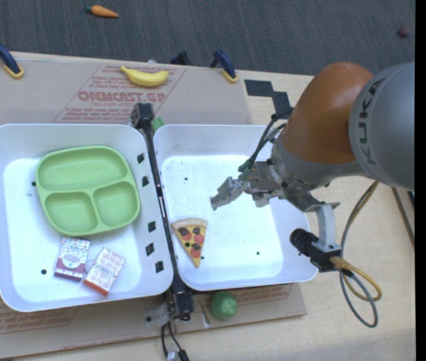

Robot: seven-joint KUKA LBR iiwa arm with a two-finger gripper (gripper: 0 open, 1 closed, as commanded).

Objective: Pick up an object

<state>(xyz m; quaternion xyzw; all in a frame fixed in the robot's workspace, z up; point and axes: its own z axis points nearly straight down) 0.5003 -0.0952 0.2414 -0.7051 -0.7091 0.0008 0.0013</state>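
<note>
Gripper (pixel 224 194) near pizza slice (pixel 191 239), apparently apart.

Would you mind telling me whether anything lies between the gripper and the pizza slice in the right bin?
Nothing visible does. The gripper hangs over the right bin, and the pizza slice lies below and to its left on bare white floor, close to the divider between the bins.

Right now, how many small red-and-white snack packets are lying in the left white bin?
2. One red-and-white snack packet lies near the left white bin's front edge, below the green divided plate; the second red-and-white packet sits touching its right side. None seem hidden.
</note>
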